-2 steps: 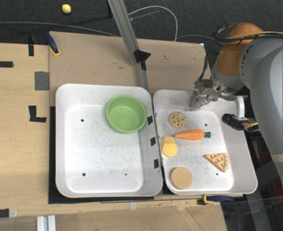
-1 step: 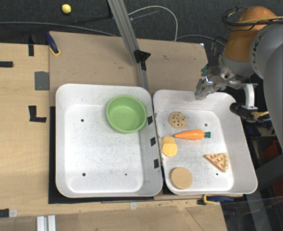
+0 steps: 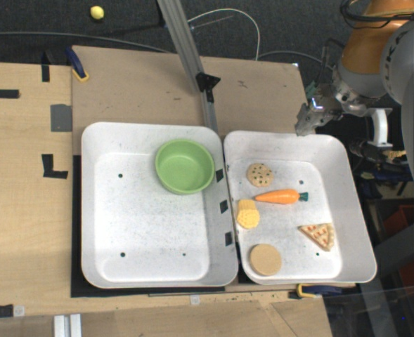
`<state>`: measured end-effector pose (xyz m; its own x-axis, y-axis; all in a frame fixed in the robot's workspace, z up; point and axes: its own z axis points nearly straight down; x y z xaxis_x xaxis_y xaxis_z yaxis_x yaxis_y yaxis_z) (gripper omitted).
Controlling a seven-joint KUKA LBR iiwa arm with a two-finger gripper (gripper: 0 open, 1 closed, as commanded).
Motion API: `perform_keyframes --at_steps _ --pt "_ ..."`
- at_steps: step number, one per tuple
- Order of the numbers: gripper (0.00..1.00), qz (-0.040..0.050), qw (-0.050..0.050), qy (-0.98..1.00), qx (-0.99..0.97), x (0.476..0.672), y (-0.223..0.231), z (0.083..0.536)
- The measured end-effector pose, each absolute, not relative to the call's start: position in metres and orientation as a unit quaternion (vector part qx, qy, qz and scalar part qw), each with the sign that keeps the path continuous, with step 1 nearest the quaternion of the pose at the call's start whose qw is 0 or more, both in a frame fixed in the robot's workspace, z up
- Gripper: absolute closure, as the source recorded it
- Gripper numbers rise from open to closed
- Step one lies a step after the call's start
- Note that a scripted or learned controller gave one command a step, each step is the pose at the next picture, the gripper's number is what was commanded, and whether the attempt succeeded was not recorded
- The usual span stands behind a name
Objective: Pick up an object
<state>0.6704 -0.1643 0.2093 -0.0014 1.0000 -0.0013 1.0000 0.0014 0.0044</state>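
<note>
While above bin rim, end effector [image 3: 306,123] empty-handed

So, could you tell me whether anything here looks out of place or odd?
One thing: a small yellow ball lies on the dark floor beyond the bench, far from both bins. The food items sit tidily in the right bin.
</note>
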Motion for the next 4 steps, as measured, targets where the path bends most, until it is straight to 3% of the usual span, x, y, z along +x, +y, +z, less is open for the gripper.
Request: perform_keyframes --at_steps 1,4 --pt "1.00 0.0014 0.003 0.708 0.706 0.665 -0.171 0.267" --pt "1.00 -0.0008 -0.002 0.709 0.705 0.658 -0.016 0.238"
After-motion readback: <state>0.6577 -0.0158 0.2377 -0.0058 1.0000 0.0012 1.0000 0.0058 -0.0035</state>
